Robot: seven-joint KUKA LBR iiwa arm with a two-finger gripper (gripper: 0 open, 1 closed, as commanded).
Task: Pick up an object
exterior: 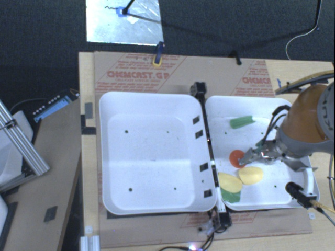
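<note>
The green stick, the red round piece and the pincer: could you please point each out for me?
green stick [242, 122]: camera view, middle of its length.
red round piece [235, 157]: camera view, its visible left part.
pincer [246, 160]: camera view, between its fingertips.

Red round object [236, 157] lies in right bin [261, 203], above two yellow pieces [241, 178].

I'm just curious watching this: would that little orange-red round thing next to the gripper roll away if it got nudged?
Probably. The orange-red round object looks ball-like, so a nudge from the gripper could roll it across the right bin, whose floor looks smooth. It looks small, so likely light.
</note>
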